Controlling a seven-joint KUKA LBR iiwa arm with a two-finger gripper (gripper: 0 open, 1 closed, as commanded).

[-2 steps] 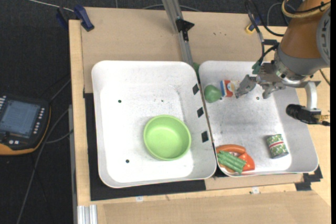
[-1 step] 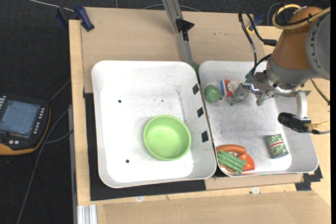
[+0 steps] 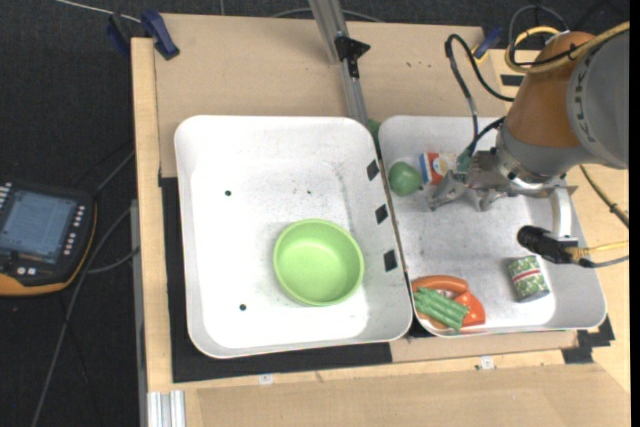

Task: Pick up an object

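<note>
Currently the arm (image 3: 565, 105) reaches in from the right, wrist low over the far part of the right bin (image 3: 480, 260). The end effector (image 3: 468, 187) sits just right of a green ball (image 3: 404, 178) and right up against a small white, red and blue item (image 3: 432, 165); can't tell whether it touches either. Finger state: cannot tell, the metal parts blur together at the wrist, and nothing is visibly between them. Right bin contents: green ball at the far left corner area, the white, red and blue item just right of it, a small can with a green label (image 3: 528, 278) near the right wall, tilted, and an orange plate (image 3: 448, 303) at the near left corner with green beans lying on it. A black cable end (image 3: 545, 241) hangs just far of the can. Left bin (image 3: 240, 175) holds a green bowl (image 3: 318, 261), upright, toward its near right side, well apart from the arm. Both bins sit side by side on the tan surface (image 3: 250, 65), walls touching at the middle. A metal pole (image 3: 325, 5) rises from the far edge between the bins. A pendant (image 3: 40, 235) lies off the surface at the left.
</note>
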